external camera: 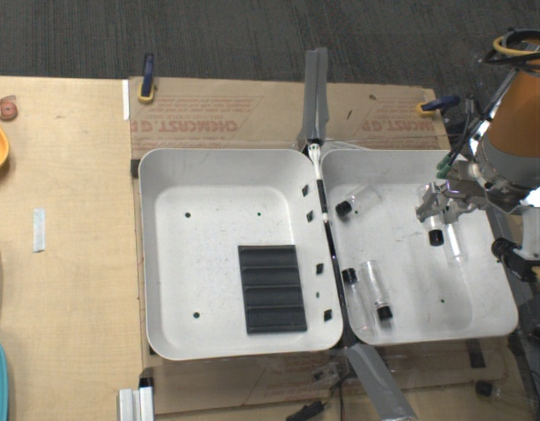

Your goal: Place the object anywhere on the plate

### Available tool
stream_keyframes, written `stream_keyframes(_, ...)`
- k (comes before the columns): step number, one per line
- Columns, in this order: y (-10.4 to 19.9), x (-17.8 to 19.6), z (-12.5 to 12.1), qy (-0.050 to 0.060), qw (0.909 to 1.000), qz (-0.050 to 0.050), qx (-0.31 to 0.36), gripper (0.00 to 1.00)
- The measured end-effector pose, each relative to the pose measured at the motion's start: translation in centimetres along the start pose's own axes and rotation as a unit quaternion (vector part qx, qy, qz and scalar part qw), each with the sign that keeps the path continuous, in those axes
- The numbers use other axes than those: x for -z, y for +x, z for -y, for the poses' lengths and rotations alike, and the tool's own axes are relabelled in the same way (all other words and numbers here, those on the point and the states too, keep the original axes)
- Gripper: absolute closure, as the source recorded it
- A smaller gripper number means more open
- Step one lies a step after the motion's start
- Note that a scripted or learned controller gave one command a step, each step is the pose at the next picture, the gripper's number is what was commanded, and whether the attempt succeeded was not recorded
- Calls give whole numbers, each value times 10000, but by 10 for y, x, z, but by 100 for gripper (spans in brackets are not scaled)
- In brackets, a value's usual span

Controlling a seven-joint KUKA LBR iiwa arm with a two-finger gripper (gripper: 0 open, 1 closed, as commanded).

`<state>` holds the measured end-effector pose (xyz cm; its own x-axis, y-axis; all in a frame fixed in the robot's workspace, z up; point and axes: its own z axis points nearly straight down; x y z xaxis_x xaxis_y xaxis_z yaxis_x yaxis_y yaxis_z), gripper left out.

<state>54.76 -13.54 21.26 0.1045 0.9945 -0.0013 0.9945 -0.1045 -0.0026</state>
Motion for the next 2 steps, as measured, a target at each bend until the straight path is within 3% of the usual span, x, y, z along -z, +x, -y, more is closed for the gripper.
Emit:
stream_keyframes(1, 54, -16, 34, 18, 9862, -1, -1653, 100)
stream_keyframes(2, 128, -22, 41, 12, 9846, 3, -1750, 100)
